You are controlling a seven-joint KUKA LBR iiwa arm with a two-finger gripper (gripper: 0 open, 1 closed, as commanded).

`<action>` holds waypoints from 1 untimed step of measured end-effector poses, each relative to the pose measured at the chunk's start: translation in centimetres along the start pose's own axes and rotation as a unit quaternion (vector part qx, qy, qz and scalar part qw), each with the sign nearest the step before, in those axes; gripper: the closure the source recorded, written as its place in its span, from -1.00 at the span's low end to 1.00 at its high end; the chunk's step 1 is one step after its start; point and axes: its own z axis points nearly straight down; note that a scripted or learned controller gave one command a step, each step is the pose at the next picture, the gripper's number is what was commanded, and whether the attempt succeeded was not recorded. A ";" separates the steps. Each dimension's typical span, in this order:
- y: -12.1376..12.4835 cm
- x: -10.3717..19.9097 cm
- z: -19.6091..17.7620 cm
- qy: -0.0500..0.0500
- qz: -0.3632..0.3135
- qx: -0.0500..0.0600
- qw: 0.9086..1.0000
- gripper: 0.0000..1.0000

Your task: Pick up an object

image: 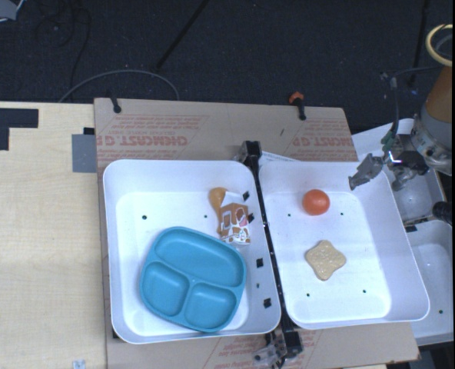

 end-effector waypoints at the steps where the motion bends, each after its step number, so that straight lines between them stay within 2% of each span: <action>1: 0.2 0.0 -0.8 -0.001 -0.001 -0.007 1.000 -1.00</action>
